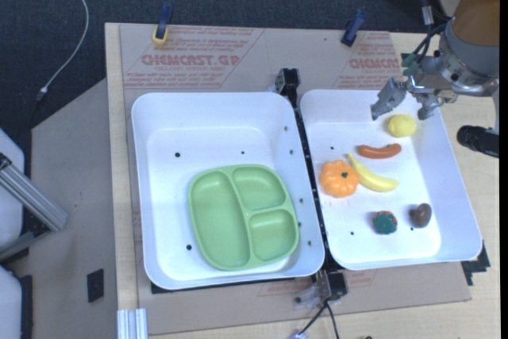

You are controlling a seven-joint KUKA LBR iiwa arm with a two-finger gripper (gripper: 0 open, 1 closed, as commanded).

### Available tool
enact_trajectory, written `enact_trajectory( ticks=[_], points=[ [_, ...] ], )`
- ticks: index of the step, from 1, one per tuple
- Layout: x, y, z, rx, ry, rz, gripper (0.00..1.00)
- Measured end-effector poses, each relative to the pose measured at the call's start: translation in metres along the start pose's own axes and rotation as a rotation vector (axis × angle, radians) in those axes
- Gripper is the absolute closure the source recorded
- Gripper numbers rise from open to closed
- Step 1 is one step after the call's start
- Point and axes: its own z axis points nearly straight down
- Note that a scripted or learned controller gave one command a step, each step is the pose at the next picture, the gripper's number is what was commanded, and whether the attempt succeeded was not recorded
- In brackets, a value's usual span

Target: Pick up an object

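Observation:
The right bin (444, 171) holds several toy foods: a yellow lemon (402, 125), a red sausage (379, 151), an orange pumpkin (339, 179), a yellow banana (371, 177), a green-and-red berry (385, 223) and a brown nut (421, 214). My gripper (407, 104) hangs over the bin's far part, open, with its two grey fingers spread either side of the space just above the lemon. Nothing is between the fingers.
The left bin (159, 131) holds a green divided plate (242, 214). A black clamp (287, 80) sits between the bins at the back. Blue and yellow clips (162, 24) pin the cardboard base at the far edge.

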Motion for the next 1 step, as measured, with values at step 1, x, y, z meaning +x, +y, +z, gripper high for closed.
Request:
enact_trajectory(
  ticks=[1],
  points=[
    [0.0, 0.0007, -0.0015, -0.003, 0.0, 0.0, 0.0]
  ],
)
